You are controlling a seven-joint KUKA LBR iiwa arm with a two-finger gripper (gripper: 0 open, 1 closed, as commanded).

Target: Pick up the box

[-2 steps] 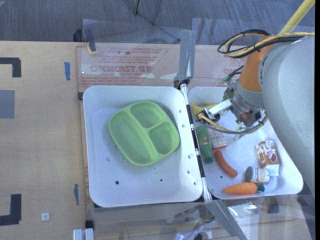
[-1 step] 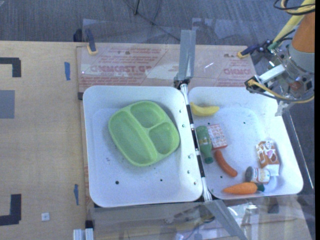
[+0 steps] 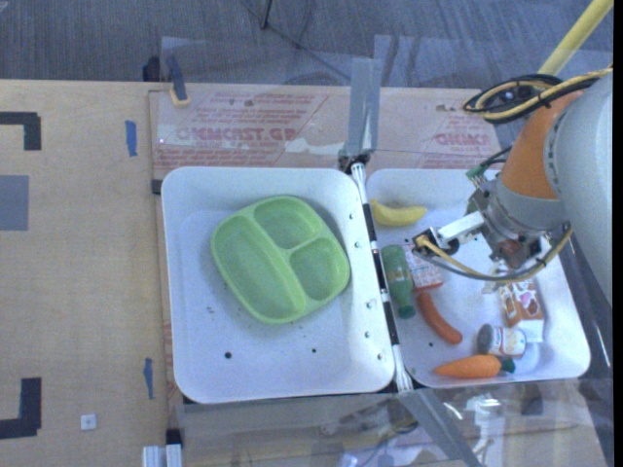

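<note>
A small orange and white box (image 3: 523, 305) lies in the right bin (image 3: 576, 353), near its right wall. My gripper (image 3: 512, 261) hangs from the grey wrist with the orange band, directly behind the box in this view and close to its top edge. The wrist and its cables hide the gripper's tips. Nothing can be seen held.
The right bin also holds a banana (image 3: 397, 214), a green bottle (image 3: 396, 278), a red and white packet (image 3: 426, 273), an orange pepper (image 3: 441, 321), a carrot (image 3: 473, 366) and a small jar (image 3: 503, 341). A green divided plate (image 3: 280, 258) sits in the left bin (image 3: 195, 358).
</note>
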